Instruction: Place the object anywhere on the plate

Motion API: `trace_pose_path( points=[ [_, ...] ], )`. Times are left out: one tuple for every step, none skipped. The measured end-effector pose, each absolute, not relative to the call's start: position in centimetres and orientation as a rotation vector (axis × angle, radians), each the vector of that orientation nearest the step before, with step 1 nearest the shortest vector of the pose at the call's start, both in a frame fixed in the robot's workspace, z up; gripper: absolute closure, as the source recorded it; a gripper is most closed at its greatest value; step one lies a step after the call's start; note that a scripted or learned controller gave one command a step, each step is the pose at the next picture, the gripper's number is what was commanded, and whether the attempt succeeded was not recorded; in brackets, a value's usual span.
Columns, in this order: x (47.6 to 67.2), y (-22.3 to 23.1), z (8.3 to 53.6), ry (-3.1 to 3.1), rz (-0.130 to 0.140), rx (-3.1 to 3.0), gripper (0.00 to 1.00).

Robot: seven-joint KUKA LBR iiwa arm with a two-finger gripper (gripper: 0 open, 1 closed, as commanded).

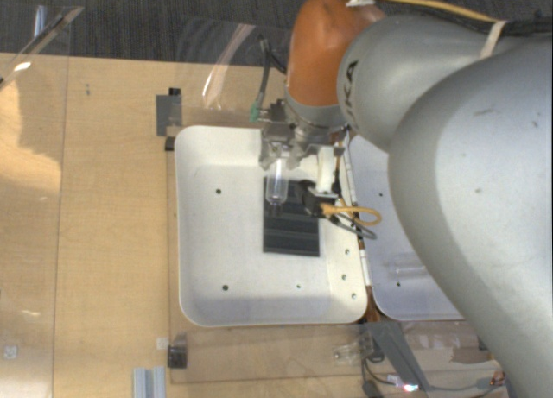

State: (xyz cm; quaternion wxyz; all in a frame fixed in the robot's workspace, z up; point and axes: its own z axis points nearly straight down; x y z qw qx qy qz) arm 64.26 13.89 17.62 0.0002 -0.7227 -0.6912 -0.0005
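My gripper (277, 187) hangs over the left white bin (216, 275), a little right of the bin's middle and towards its far half. It points down at the bin floor. The grey arm with its orange band (320, 51) reaches in from the right and hides much of what lies beneath it. I see no object held in the gripper.
The right white bin (402, 288) is largely covered by the arm. Small black brackets (169, 113) (177, 353) stand at the left bin's outer corners. The wooden bench (86, 215) stretches to the left, with a clear sheet (220, 51) at the back.
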Motion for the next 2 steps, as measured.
trace_pose_path(
  points=[
    [66.9, 22.2, 16.9, -2.056, -0.006, -2.376, 1.0],
    [61.2, 23.3, 9.3, -1.895, -0.005, -2.505, 1.0]
  ],
)
